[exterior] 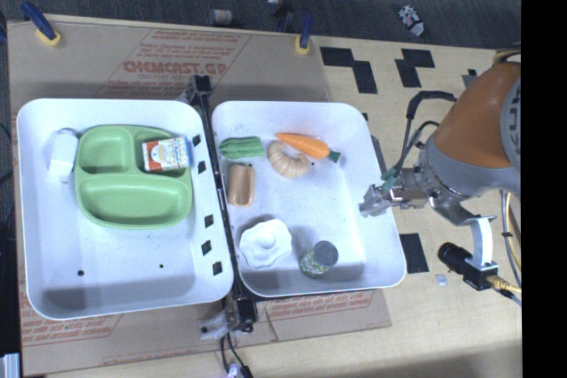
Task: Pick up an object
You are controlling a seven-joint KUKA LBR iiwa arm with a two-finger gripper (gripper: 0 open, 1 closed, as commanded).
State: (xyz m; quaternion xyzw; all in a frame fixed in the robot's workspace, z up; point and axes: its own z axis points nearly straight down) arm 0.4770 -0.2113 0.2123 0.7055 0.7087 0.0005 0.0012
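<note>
At the right-hand wall of the right bin [292,105], more over the rim than over the floor: the pincer [376,201], too small and blurred to tell how far open, with nothing seen in its hold. Nearest inside, across bare white floor: a dark round piece [319,258] by the front wall, just beside a white frilly lump [265,243]. Farther in, an orange carrot [303,144] touching a pale croissant [289,161], then a green pickle [241,147] and a tan roll [240,184] along the divider. Well apart, in the left bin [89,104]: a green tray [133,199] with a small carton [166,154] in one compartment. Likely to strike the rim if lowered from here, shoving or tipping the bin. Risky to go for the carrot: pressed against the croissant, so apt to pinch both or nudge one aside. Round piece prone to roll or squirt out of an off-centre pinch, with little room on the wall side.
</note>
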